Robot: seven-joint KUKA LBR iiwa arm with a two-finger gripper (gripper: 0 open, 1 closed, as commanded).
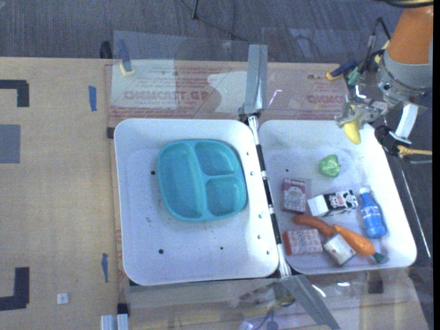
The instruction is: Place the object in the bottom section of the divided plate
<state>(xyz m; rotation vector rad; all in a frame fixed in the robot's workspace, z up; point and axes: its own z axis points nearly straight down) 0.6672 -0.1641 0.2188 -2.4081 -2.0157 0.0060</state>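
The teal divided plate (201, 179) lies in the left bin (137, 253), with one large section on its left and two smaller ones on its right, one above the other. My gripper (355, 118) hangs over the far right corner of the right bin (395, 253). It is shut on a small yellow banana-like object (353, 132) that sticks out below the fingers. The gripper and the yellow object are well to the right of the plate, across the divider between the bins.
In the right bin lie a green pepper (330, 165), a red-brown box (294, 195), a black-and-white carton (335, 202), a blue bottle (372, 215), a carrot (344, 232), a red packet (302, 240) and a white cube (339, 251). A metal post (256, 81) stands behind the bins.
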